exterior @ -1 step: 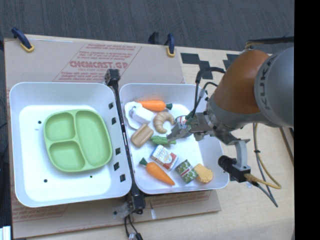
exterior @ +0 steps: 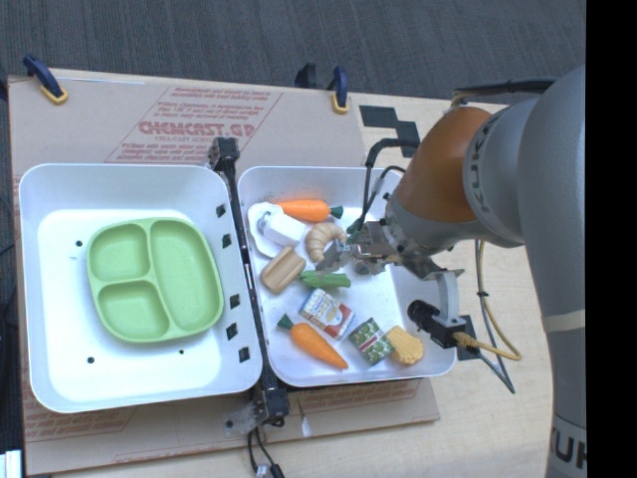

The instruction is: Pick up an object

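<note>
The right bin (exterior: 428,297) holds several toy foods: an orange carrot (exterior: 304,209) at the back, a white piece (exterior: 279,230), a tan croissant (exterior: 323,237), a beige bread block (exterior: 283,269), a green pod (exterior: 326,280), a red-and-white carton (exterior: 325,312), a second carrot (exterior: 318,345), a green box (exterior: 369,342) and a yellow wedge (exterior: 404,346). My gripper (exterior: 346,253) is low in this bin, just right of the croissant and above the green pod. The wrist hides the bin's right middle.
The left bin (exterior: 50,207) holds a green three-compartment plate (exterior: 154,279). A black hinge strip (exterior: 239,267) runs between the bins. Clamps (exterior: 338,90) sit on the cardboard's back edge. A yellow cable (exterior: 493,347) hangs beside the right bin.
</note>
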Robot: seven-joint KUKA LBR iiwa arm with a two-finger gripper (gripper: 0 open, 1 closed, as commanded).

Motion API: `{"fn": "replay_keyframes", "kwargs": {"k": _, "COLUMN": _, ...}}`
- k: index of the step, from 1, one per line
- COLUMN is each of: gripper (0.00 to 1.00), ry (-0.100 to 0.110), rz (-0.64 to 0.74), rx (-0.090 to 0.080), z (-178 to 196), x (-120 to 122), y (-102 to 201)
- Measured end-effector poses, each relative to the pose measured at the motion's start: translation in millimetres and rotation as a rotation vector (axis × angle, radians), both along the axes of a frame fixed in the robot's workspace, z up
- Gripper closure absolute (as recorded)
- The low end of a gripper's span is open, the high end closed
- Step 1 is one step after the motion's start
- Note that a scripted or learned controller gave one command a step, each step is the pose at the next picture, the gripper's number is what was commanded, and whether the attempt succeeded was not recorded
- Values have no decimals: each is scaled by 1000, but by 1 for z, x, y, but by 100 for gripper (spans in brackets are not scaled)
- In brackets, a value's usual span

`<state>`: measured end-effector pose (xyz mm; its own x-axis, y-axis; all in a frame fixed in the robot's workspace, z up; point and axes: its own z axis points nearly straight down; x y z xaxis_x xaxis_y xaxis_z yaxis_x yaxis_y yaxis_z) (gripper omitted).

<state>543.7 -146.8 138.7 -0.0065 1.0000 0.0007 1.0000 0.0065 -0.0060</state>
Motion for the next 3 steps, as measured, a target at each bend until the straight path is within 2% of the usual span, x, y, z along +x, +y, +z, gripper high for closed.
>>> {"fn": "replay_keyframes", "kwargs": {"k": 1, "gripper": 0, "ry": -3, "rz": -1, "rx": 0, "z": -47, "x": 107, "y": 25}}
{"fn": "replay_keyframes", "kwargs": {"k": 2, "gripper": 100, "ry": -1, "rz": 3, "rx": 0, "z": -37, "x": 108, "y": 25}}
{"fn": "replay_keyframes", "kwargs": {"k": 3, "gripper": 100, "ry": -2, "rz": 7, "rx": 0, "z": -26, "x": 108, "y": 25}}
